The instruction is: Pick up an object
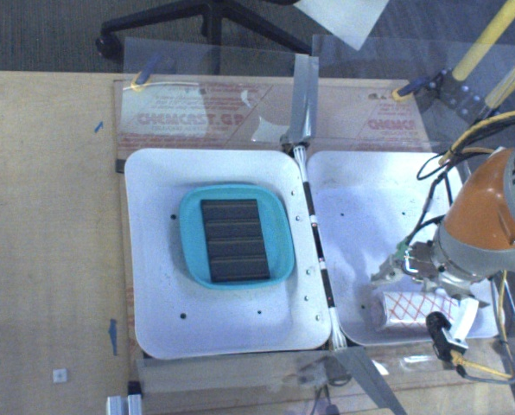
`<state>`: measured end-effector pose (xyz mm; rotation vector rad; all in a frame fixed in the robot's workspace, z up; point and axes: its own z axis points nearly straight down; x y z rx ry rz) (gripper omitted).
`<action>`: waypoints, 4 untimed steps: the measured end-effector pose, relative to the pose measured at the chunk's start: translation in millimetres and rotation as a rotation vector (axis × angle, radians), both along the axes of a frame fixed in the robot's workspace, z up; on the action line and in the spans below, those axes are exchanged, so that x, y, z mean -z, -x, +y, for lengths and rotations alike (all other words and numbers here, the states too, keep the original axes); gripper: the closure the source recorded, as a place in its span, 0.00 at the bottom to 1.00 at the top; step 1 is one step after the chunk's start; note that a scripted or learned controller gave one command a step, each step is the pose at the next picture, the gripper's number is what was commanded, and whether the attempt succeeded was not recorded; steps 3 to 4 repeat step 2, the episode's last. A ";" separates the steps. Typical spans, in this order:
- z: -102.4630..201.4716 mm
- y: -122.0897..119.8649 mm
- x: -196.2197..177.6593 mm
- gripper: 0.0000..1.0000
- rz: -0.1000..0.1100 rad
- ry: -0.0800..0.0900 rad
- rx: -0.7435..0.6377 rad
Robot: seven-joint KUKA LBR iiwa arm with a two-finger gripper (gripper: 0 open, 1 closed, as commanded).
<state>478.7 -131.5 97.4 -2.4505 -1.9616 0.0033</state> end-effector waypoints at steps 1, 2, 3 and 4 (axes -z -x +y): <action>-16.4 -11.7 -74.9 0.00 -0.002 0.001 0.023; 22.4 -1.4 7.8 0.00 -0.005 0.001 -0.121; 22.4 -1.4 7.8 0.00 -0.005 0.001 -0.121; 22.4 -1.4 7.8 0.00 -0.005 0.001 -0.121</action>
